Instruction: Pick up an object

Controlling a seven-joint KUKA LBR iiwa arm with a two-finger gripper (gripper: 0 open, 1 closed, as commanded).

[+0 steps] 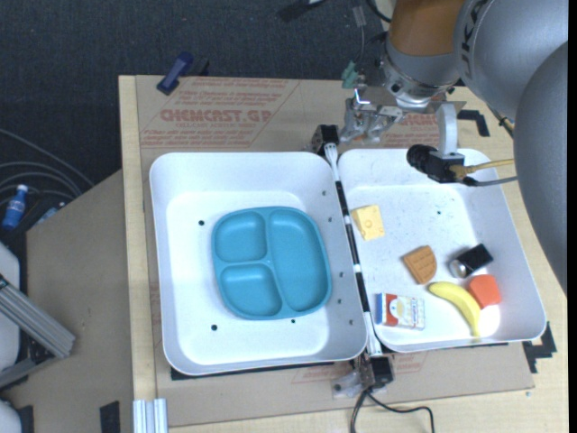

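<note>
A robotics lab: an industrial arm (505,43) carries the tool (365,126) over a stencilled board surface (225,115). Far to the view's left of the tool lie loose cables (54,183) and an aluminium rail (36,318) on dark carpet (90,25).

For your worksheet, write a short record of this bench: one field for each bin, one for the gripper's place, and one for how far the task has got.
left bin: blue divided plate
right bin: yellow square slice, brown cracker-like piece, banana, orange item, small black and silver item, red, white and blue packet
gripper: behind the bins' far rims, near the seam between them
task: nothing picked up yet
</note>
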